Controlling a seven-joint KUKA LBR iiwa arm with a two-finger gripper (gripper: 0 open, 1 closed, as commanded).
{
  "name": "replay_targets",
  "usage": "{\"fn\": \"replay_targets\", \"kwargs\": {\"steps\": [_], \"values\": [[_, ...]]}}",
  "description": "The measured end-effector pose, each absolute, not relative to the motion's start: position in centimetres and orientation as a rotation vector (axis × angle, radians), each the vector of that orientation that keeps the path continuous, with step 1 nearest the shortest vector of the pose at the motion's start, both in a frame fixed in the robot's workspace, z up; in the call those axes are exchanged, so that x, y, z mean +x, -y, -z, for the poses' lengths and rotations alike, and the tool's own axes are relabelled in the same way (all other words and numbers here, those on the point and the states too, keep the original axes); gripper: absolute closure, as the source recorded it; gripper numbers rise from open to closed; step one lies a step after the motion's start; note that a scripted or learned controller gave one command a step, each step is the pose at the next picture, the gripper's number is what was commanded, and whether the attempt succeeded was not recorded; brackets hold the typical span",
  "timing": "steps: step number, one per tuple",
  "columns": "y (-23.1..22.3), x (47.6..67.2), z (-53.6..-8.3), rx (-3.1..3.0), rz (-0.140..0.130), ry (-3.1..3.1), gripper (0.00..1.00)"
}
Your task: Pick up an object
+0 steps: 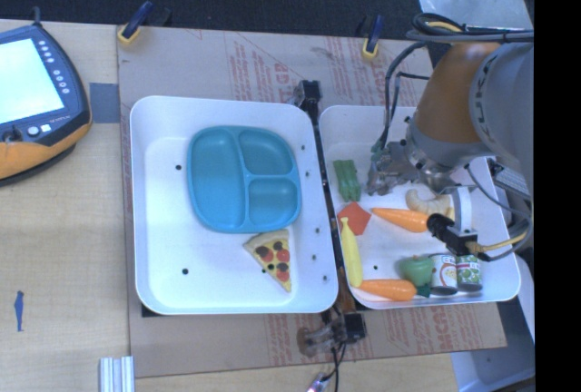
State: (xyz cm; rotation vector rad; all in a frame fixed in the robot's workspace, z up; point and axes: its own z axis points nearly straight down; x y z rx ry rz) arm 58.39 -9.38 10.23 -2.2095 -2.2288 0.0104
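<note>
Claw (388,174) low in right bin (495,290), grip impossible to tell; blue plate (243,178), pizza slice (272,256) in left bin (159,286)

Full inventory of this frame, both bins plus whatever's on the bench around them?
left bin: 1, white, left half of the bench
divided plate: 1, blue, in the left bin
pizza slice: 1, yellow with toppings, left bin, just below the plate
right bin: 1, white, beside the left bin
green block: 1, right bin, upper left
red piece: 1, right bin, left side
banana: 1, yellow, along the right bin's left wall
carrots: 2, orange, one mid-bin, one at the front
small can: 1, right bin, front right
pendant: 1, orange and black, bench far left
clamps: 2, along the board's top edge
arm: 1, grey and orange, over the right bin
</note>
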Motion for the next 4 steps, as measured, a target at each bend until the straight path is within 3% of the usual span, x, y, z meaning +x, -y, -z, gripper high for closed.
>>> {"fn": "replay_targets", "kwargs": {"steps": [1, 2, 3, 4], "values": [[10.0, 51.3, -9.1, -2.213, -0.006, 2.225, 1.00], [10.3, 51.4, -9.2, -2.222, -0.009, 2.224, 0.00], [15.4, 55.7, -9.2, -2.218, -0.003, 2.222, 0.00], [21.2, 62.0, -9.2, -2.216, -0.002, 2.225, 0.00]]}}
